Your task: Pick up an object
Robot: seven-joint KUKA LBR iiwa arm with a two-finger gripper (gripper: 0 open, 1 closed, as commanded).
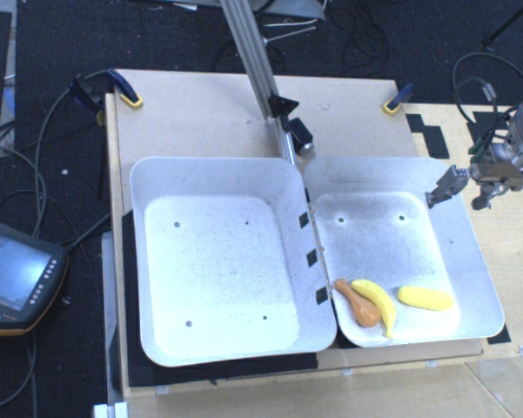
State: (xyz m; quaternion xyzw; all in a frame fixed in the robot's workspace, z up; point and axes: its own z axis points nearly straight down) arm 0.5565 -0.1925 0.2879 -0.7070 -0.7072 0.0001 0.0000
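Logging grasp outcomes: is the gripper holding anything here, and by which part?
Nothing is held: the gripper is open above the right bin's edge.

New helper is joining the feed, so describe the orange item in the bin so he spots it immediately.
Look at the right-hand white bin, near corner beside the divider. The orange drumstick-shaped piece lies there, touching the banana. It is the only orange thing; the banana and the lemon-like piece further right are yellow.

We are seeing a teach pendant (13,277) lying on the dark floor left of the bench, its cable (43,159) looping up toward a blue-and-yellow clamp (122,90). A second clamp (398,99) is gripping the far right corner. An aluminium mast (252,50) is slanting over the bench.
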